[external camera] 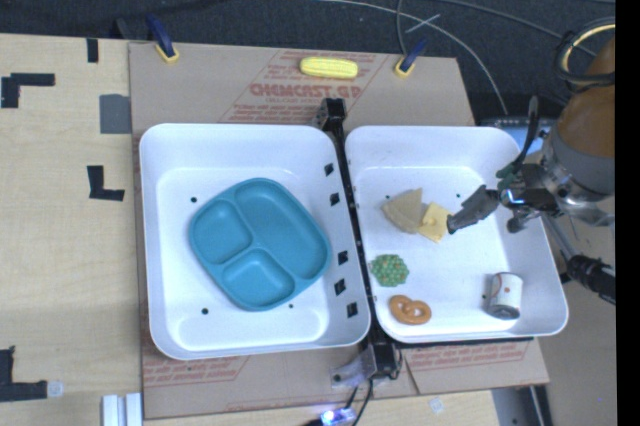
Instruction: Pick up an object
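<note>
The right bin holds a tan wedge-shaped piece with a small yellow block touching its right side. Nearer the front lie a green bumpy ball, an orange pretzel and a small silver can with a red mark. My gripper reaches in from the right, low over the bin, its dark tip right beside the yellow block. Nothing shows in its grasp.
The left bin holds a blue divided plate. A yellow corn cob lies on the cardboard behind the bins. Black clips sit along the wall between the bins. Cables run across the dark floor at the back.
</note>
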### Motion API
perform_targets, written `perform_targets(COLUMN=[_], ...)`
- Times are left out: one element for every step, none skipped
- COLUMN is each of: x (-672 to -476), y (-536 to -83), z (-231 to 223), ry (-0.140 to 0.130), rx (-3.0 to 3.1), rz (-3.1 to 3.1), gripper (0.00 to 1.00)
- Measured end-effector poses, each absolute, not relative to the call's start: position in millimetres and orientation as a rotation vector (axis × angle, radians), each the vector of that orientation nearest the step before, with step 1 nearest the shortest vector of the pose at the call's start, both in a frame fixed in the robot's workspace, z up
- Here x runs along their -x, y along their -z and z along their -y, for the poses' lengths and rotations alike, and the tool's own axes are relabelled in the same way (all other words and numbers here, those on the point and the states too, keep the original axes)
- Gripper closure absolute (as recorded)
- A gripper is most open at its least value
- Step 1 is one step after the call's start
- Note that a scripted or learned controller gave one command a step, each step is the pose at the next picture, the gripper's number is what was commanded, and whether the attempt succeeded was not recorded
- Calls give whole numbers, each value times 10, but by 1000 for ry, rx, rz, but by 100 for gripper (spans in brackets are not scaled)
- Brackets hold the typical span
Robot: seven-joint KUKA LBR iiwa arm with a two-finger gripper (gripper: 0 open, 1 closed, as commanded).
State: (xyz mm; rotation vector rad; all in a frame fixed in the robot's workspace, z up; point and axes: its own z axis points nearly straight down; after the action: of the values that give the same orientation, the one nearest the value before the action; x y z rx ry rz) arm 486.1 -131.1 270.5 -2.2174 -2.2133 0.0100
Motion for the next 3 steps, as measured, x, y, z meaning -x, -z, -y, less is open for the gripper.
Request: perform_targets(x=[-4878,-4840,-4905], y=[-2752,-2311,-1800], z=[1309,1333,1389], ry=[-1,-6,-6], rx=[2219,2219,2218], rz=[2223,2218,2218], gripper=[0,0,0])
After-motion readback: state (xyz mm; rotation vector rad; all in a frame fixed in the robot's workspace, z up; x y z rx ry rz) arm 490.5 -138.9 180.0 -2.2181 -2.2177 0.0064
